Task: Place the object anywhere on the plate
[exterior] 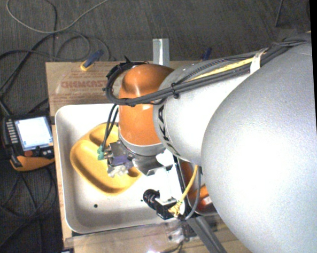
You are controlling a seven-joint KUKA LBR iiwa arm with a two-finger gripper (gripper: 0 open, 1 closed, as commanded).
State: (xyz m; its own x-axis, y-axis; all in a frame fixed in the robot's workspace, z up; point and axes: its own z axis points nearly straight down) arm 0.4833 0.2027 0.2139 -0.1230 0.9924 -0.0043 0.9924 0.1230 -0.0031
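Start at the left: the bin holds the plate, yellow and lying flat on the bin floor. Most of its bare face lies to the left of the pincer, with a smaller part just above it and just below it. The plate's right edge runs under the pincer, so you can take the pincer to be over the plate's right part, not beside the plate.

The pincer hangs under the orange wrist, and the wrist and its cables cover it from above. You cannot tell whether it is open or closed, or whether anything is gripped in it.

The object is the weak point. It is hidden, and I judge it is either under the wrist at the pincer or not in the pincer at all. Right of the pincer and lower down, an orange patch peeps out from beneath the arm. It may be something in the second bin, but you cannot tell what.

So the coming move turns on one relation: the plate is directly beneath the pincer and to its left. If the object is gripped, a release here, or a little further left, should land it on the plate. Further right risks the rim.
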